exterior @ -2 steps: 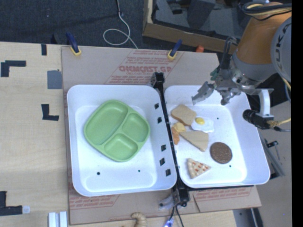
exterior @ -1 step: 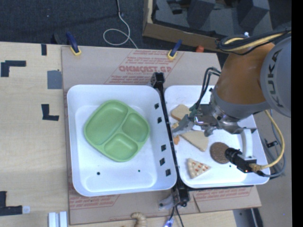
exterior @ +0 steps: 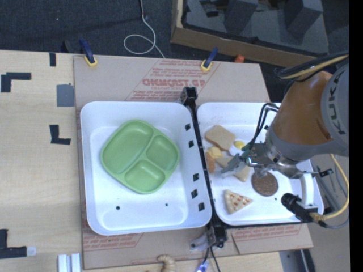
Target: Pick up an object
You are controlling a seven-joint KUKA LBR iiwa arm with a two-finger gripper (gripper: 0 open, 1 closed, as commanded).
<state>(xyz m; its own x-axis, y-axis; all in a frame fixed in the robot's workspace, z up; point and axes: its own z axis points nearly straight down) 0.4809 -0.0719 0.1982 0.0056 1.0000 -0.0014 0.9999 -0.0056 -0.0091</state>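
The right bin [exterior: 227,111] holds several toy food pieces: a tan bread slice [exterior: 219,136], yellowish chunks [exterior: 213,154], a pizza wedge [exterior: 236,200] and a brown round cookie [exterior: 265,184]. My gripper [exterior: 235,165] hangs low over this bin, its grey fingers reaching left between the yellowish chunks and a pale piece [exterior: 243,173]. The fingers look slightly parted, and I see nothing clearly held between them. The arm's orange band [exterior: 303,109] fills the right side.
The left bin [exterior: 93,152] carries a green divided plate [exterior: 140,156]. A black divider with clips runs between the bins [exterior: 195,152]. Both bins sit on a cardboard sheet [exterior: 170,81] clamped at the back. Cables [exterior: 334,208] trail by the right bin's corner.
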